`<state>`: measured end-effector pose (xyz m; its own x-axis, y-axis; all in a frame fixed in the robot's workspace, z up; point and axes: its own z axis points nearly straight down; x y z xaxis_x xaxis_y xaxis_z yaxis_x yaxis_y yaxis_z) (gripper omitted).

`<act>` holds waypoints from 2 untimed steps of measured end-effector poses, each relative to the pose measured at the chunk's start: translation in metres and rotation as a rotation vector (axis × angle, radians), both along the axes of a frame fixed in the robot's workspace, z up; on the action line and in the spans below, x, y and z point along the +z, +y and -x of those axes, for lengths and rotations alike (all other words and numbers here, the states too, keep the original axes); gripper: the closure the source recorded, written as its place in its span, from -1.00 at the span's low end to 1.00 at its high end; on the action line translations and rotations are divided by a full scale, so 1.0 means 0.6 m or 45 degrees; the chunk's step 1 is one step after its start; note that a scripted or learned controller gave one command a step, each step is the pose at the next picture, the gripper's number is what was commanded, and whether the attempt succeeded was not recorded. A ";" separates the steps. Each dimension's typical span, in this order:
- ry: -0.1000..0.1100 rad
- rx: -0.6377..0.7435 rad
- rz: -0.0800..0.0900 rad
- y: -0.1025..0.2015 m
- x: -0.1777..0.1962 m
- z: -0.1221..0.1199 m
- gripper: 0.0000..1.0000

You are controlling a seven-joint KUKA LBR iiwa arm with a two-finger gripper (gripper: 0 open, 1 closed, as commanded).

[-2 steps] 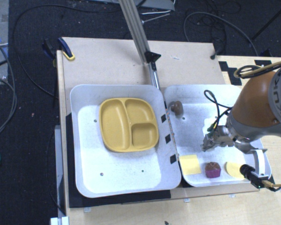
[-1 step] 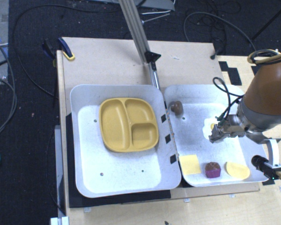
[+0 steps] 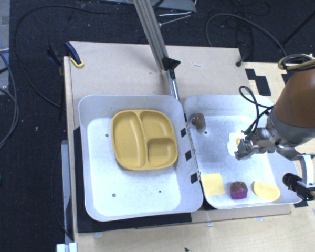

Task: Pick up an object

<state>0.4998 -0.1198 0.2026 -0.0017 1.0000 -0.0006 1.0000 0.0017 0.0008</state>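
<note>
Two-finger gripper [image 3: 243, 150] sits low in the right white bin [image 3: 216, 118], directly over a pale white-and-yellow flat piece [image 3: 233, 142] that pokes out on its left. Finger state: cannot tell. Purple lump [image 3: 238, 189] lies nearer the camera, apart.

Two shallow white plastic bins, both finely speckled: left bin [image 3: 94, 193], right bin [image 3: 215, 114]. Mustard-yellow three-compartment plastic plate [image 3: 144, 139] in left bin, plain, no pattern. Right bin: brown rounded lump [image 3: 198, 121] at 10 o'clock, pale yellow flat square piece [image 3: 212, 184] at 7, purple chunk with darker maroon top [image 3: 238, 190] at 6, yellow flat oval piece [image 3: 266, 191] at 5. Dark grey metal gripper [image 3: 245, 149] over a white-and-yellow patch. Orange band [image 3: 304, 96] on grey arm. Light tan wooden table [image 3: 126, 70]; black floor.
</note>
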 end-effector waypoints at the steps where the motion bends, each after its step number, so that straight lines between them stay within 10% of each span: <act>1: -0.002 0.008 -0.003 0.094 0.021 -0.033 1.00; 2: -0.001 0.008 -0.003 0.170 0.022 -0.068 1.00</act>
